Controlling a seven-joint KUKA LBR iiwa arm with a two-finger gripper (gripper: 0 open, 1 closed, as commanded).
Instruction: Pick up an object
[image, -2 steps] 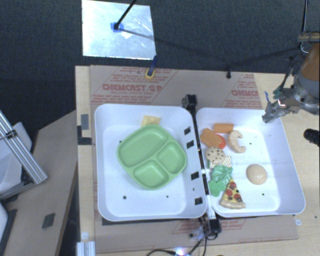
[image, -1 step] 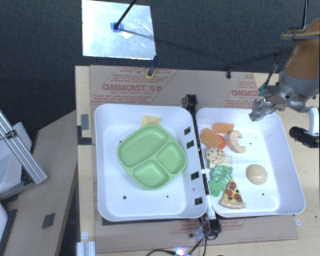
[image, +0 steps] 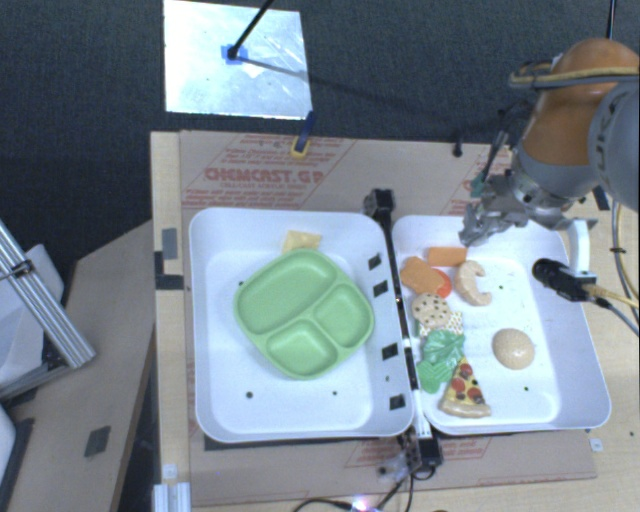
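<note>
Orange oblong toy food piece (image: 446, 256): lies in right shallow white bin (image: 575, 340) (near its far edge).
Hand (image: 478, 226): hovers just above it; grip state cannot be told.

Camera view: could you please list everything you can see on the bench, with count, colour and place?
bins: two, white, side by side on the bench
divided plate: one, green, middle of the left bin
yellow piece: one, pale yellow, left bin, just behind the plate
orange pieces: two or three, orange, rear left of the right bin
croissant: one, tan, right bin, beside the orange pieces
cookie: one, speckled beige, right bin
leafy piece: one, green, right bin
pizza slice: one, yellow and red, front of the right bin
bun: one, beige, right bin
arm: one, grey and orange, from the right
end effector: one, grey, over the right bin's rear edge
</note>
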